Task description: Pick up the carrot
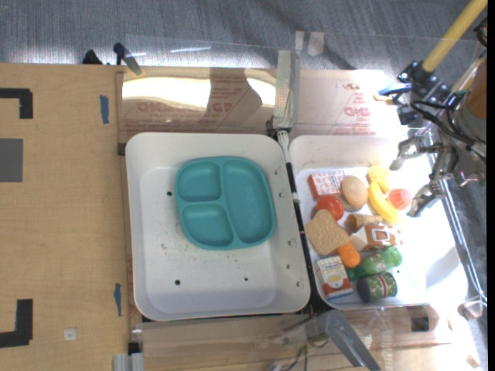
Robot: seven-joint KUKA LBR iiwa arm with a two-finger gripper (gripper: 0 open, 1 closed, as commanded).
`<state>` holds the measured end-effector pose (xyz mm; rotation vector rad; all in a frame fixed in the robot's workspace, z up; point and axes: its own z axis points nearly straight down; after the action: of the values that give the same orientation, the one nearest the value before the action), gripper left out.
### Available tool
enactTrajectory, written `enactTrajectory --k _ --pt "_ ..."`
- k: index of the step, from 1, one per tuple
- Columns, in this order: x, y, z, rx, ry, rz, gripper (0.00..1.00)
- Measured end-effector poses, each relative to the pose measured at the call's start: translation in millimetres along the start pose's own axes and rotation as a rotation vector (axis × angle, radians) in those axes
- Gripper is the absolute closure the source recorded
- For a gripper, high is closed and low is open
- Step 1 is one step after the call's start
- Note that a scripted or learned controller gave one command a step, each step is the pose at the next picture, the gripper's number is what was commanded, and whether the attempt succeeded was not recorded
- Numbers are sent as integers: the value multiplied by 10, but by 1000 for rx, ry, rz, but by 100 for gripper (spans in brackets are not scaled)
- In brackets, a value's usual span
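- A brown cardboard sheet (58,199) covers the left of the table, with black corner marks and small strips of blue tape on it.
- The left bin (147,284) holds a teal divided plate (225,202) with three compartments, lying flat near the bin's middle.
- Behind the bins, cardboard panels (232,103) carry red printing that is mirrored and too faint to read.
- The right bin (441,280) holds a cluster of toy food along its left half — a red-and-white box (327,182), a tomato (330,206), a beige egg-shaped piece (354,192), a slice of bread (327,233), a yellow banana (379,196), a small carton (333,276) and a green jar (377,286); their labels are too small to read.
- The carrot (348,253) is the small orange piece low in that cluster, just beside the bread slice and touching the green items to its right.
- The gripper (418,182) hangs over the right side of the right bin, well apart from the carrot — its fingers (402,155) are spread, with nothing between them.
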<state>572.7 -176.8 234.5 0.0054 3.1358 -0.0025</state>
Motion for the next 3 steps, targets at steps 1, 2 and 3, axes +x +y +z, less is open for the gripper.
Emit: enactTrajectory --k 1,2,3 --pt "-290 28 1300 1 -9 -42 0" --pt "-539 12 1471 0 -3 174 0" --pt "-866 22 1462 1 11 508 0"
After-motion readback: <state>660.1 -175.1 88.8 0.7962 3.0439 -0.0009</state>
